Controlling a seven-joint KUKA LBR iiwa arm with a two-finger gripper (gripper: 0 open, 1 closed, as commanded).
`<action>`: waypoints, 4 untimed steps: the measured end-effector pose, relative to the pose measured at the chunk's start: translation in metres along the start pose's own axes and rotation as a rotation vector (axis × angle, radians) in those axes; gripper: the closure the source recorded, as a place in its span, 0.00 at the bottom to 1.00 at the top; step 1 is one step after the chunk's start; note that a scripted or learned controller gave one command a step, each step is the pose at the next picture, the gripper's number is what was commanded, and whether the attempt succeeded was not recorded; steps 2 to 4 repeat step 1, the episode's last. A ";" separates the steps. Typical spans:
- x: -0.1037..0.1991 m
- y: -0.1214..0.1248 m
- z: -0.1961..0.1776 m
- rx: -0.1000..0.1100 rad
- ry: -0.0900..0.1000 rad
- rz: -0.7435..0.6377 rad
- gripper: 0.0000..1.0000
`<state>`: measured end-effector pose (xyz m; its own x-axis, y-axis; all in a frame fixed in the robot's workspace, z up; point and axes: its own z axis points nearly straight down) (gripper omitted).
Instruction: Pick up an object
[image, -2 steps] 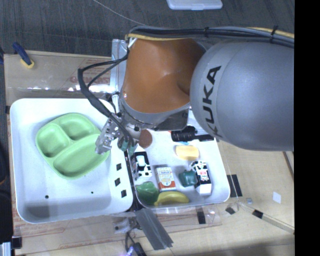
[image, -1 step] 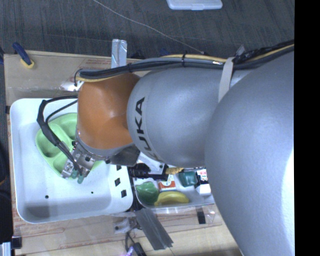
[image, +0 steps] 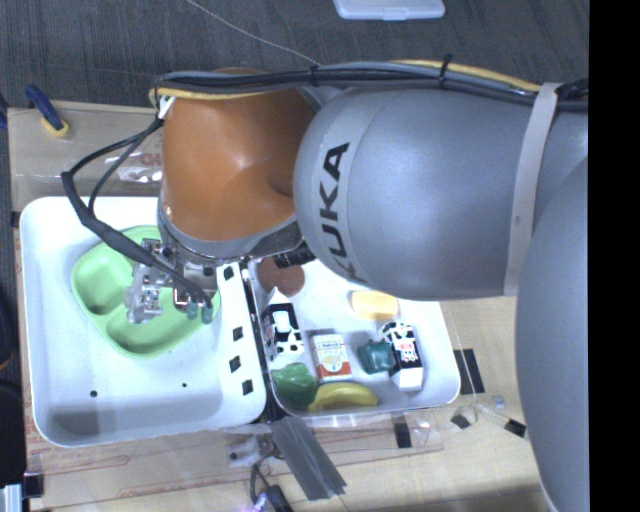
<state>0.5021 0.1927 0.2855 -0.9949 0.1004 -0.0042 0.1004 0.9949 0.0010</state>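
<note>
Starting in the left bin (image: 120, 400), find a pale green bowl (image: 100, 275) lying toward the far side, alone on the white floor. Judge it light, stiff and smooth like moulded plastic: not fragile, but likely to slide or tip if pushed on its curved inside. Take it by the rim, one side within and one without, rather than pressing down on the hollow. Just right of the bowl's middle, see the gripper (image: 165, 295) low over the near right edge, perhaps touching; cannot tell whether open or closed, nor whether anything is held. Across the divider, in the right bin (image: 445, 380), note a crowd of small things packed close: a green lump (image: 293, 380), a little carton (image: 330, 355), a banana (image: 345, 397), a yellow block (image: 372, 303). Treat these as harder picks, being so tightly neighboured.
</note>
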 end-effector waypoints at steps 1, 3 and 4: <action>0.000 0.001 -0.010 0.000 -0.001 -0.005 1.00; 0.000 0.001 -0.010 0.000 -0.001 -0.005 1.00; 0.000 0.001 -0.010 0.000 -0.001 -0.005 1.00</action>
